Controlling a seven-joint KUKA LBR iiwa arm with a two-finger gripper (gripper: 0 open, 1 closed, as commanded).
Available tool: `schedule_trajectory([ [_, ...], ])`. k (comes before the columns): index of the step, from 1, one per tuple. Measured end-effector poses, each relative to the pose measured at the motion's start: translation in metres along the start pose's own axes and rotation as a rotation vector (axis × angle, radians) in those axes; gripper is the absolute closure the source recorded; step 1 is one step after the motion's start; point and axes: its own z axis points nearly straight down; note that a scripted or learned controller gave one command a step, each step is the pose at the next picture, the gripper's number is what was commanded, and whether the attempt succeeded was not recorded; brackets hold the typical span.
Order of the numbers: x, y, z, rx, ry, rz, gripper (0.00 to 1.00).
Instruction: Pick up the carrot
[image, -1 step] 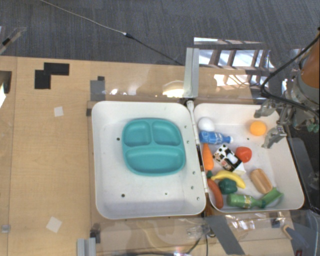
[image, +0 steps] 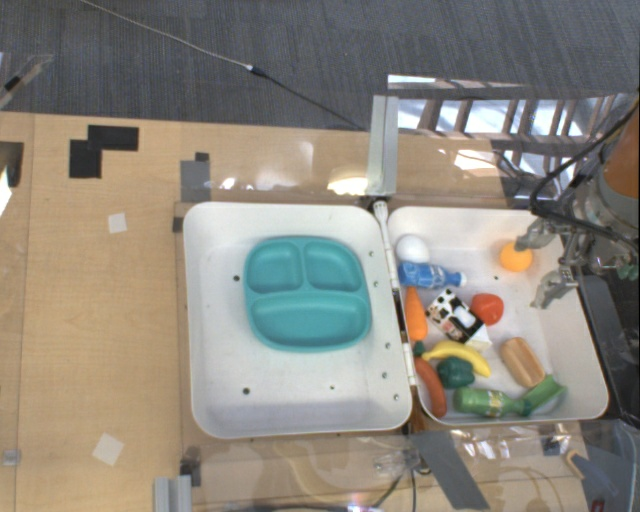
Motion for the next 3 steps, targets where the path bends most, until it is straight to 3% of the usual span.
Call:
schedule_trajectory([
  [1,-0.004,0.000,0.027,0.000,-0.005,-0.271,0.00],
  [2,-0.001,0.000,-0.012,0.004,-0.009,-0.443,0.00],
  [3,-0.022,0.001,0.076,-0.003,-0.001,-0.292,0.00],
])
